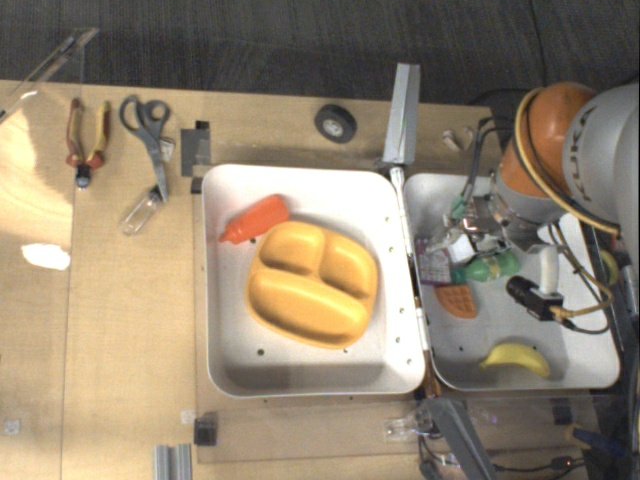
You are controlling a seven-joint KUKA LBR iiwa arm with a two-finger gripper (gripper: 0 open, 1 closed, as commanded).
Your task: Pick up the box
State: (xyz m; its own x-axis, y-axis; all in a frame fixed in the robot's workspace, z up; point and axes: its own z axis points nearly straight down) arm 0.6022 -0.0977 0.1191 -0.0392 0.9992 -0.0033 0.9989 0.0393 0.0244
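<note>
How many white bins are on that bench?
2: the left bin with the yellow tray, and the right bin with the banana.

Lab bench: scissors (150,138), pliers (85,140), bins (220,268)

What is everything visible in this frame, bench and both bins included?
Shallow white bins: 2, white, side by side on bench.
Yellow divided plastic tray: 1, yellow, left bin, centre.
Orange carrot-shaped toy: 1, orange-red, left bin, upper left.
Small purple-patterned box: 1, purple and white, right bin, left edge.
Green rounded toy: 1, green, right bin, below the gripper.
Orange waffle-textured wedge: 1, orange, right bin.
Yellow banana: 1, yellow, right bin, bottom.
Grey-handled scissors: 1, bench, upper left.
Red-handled pliers: 1, bench, far left.
Black tape roll: 1, bench, top.
Arm's gripper: 1, dark, over right bin.
</note>
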